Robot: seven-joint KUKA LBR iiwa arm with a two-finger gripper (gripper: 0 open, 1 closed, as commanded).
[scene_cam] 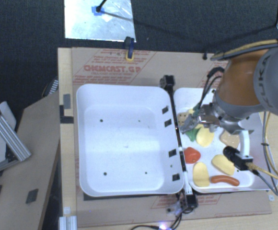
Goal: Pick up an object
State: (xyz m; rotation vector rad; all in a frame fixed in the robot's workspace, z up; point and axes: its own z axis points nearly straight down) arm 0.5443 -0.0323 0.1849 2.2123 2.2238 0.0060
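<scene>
Grey metal fingers [191, 121] hang low over the right bin [254, 185], near its left wall, but we cannot tell whether they are open or closed. Just beneath them lie a green piece [191, 135] and a yellow piece [205, 137], so we judge the arm is positioned for a pick there, with a red piece [191, 155] nearby

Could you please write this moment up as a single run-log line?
arm: over right bin | gripper: low among toy food, near green piece | grasp: cannot tell | left bin: no items seen
</scene>
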